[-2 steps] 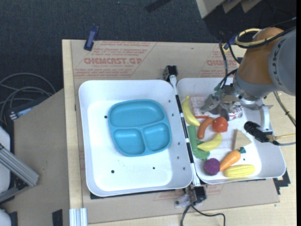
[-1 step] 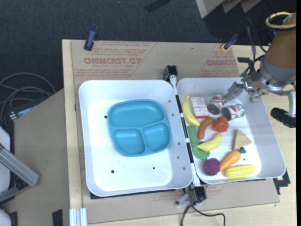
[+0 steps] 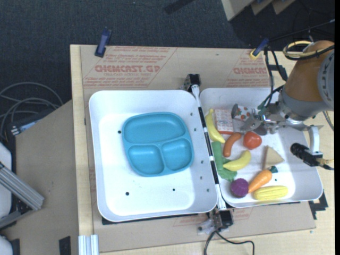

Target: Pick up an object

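Observation:
The right bin holds several toy foods. A red tomato lies near its middle, with an orange sausage-shaped piece just to its left. My gripper hangs low over the bin's back part, just above the tomato and beside a printed packet. No object is visibly in its grasp. A yellow banana lies along the bin's left wall. A tan wedge sits to the right of the tomato.
Toward the front of the right bin lie a second yellow piece, a green piece, a purple ball, a carrot and a corn cob. The left bin holds a blue divided plate. The arm enters from the right.

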